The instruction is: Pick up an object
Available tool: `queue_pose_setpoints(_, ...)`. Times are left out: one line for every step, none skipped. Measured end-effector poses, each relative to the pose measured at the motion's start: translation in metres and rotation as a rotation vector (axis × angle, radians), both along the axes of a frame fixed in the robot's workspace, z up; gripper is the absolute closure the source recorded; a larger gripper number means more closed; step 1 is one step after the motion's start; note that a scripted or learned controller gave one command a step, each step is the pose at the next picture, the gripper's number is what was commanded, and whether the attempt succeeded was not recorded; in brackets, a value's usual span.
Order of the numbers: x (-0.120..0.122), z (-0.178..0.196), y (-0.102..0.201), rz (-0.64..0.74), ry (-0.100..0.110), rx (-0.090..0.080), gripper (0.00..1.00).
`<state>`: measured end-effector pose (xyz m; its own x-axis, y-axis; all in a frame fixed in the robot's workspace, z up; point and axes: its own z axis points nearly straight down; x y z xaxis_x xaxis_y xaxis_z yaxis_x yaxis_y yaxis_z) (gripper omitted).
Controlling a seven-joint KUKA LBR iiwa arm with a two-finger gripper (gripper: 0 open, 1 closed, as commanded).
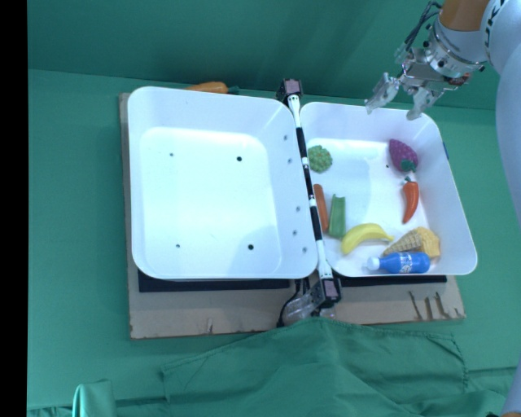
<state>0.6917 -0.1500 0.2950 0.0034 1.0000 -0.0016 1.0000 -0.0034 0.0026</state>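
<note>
Above the far edge of the right bin (456,244), we find the gripper (402,98) hanging clear of the contents, its fingers (379,91) spread apart and nothing between them. It sits at the end of the grey arm, whose orange band (464,12) we see at the top right of the view.

We record two white bins side by side on a brown board (244,322), which lies on the green tabletop (73,204). A black-and-white striped bar (305,171) runs along the seam between the bins.

All the loose items we can see for picking lie in the right bin. Near its far left corner we note a green bumpy ball (319,158). Near its far right side lies a purple berry (402,154), with a red chilli pepper (410,199) just beside it toward the near edge. Along the left wall we note an orange carrot (321,207) and a green pod (336,216) lying side by side. A yellow banana (365,236) rests near the middle of the near half. At the near right corner, an ice cream cone (415,241) lies just above a blue bottle (399,263), close enough that we cannot tell whether they touch.

We see small dark dots on the floor of the left bin (212,183). Behind its far edge, an orange object (207,86) rests on the tabletop. A green cloth (326,370) is bunched along the near edge of the tabletop.
</note>
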Motion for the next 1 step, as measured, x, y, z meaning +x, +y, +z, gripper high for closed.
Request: queue_pose_setpoints(0.0009, 0.0143, -0.0006, -0.002, -0.007, -0.003, 1.00)
